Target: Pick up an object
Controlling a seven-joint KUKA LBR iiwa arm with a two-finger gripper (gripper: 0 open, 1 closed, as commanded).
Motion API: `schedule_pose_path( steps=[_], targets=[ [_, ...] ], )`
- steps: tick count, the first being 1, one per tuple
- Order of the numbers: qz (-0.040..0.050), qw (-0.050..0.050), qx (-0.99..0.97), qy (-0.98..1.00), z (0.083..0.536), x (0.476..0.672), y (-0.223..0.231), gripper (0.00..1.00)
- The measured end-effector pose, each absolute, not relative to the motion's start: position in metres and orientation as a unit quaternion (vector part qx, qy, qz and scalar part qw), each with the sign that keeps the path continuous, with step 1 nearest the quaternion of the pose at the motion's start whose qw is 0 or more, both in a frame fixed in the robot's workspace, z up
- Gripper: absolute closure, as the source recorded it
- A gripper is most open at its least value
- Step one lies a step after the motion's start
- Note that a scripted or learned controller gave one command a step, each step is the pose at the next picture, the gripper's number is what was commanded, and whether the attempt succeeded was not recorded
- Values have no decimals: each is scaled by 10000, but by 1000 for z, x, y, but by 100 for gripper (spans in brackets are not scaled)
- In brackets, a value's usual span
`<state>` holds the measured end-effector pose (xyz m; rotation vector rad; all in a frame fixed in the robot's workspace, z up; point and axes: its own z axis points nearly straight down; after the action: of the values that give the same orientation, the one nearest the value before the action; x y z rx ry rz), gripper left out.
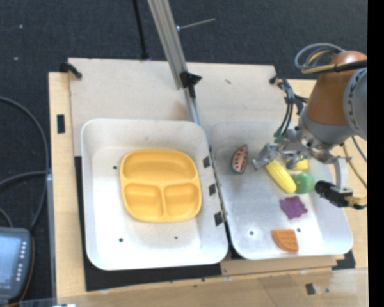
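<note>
Yellow corn (280, 175) lies just beside the end effector (276, 153), mid-bin.

Arm: the grey arm (355, 110) is reaching in from the right side and bending down.
Band: the orange band (326, 104) is sitting just above the wrist.
Wrist: it is pointing down and to the left.
Gripper: the gripper (274, 157) is hanging low at the arm's end.
</note>
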<state>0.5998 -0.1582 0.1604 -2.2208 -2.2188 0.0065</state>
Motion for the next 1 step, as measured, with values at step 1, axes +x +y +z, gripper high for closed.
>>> schedule_pose_path(
  steps=[1],
  targets=[
    [-3,-70,-7080,-7062,114,602,-163,0]
  ],
)
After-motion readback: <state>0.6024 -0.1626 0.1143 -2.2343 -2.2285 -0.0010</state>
